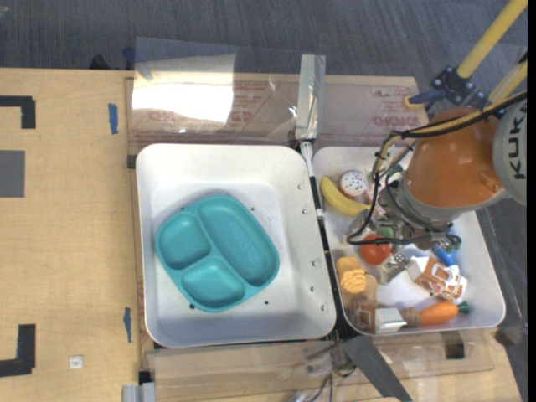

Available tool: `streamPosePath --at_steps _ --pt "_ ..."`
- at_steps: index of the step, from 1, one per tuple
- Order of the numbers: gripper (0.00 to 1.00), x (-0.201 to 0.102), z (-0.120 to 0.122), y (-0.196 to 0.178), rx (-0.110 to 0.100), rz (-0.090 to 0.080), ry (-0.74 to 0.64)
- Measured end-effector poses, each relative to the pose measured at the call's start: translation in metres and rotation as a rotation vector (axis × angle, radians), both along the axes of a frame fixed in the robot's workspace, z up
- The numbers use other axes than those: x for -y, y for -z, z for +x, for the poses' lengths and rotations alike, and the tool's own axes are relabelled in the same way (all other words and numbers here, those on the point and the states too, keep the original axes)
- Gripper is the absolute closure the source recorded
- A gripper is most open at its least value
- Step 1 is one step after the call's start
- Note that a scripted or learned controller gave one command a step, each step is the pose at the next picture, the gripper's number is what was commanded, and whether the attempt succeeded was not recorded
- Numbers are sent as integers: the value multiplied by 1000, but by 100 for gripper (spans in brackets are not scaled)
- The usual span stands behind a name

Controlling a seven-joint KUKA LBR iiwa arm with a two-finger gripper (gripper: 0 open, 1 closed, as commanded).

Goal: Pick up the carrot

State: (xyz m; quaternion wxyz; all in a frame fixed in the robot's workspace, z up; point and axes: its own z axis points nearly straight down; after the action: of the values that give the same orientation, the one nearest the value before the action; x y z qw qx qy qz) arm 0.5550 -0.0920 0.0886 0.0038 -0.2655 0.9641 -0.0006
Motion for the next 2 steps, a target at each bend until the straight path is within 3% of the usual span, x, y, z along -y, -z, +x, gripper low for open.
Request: streamPosePath --at_steps 1,2 --pt "0 12 67 1 2 -1 -261" --pt "0 3 14 0 1 -1 -181"
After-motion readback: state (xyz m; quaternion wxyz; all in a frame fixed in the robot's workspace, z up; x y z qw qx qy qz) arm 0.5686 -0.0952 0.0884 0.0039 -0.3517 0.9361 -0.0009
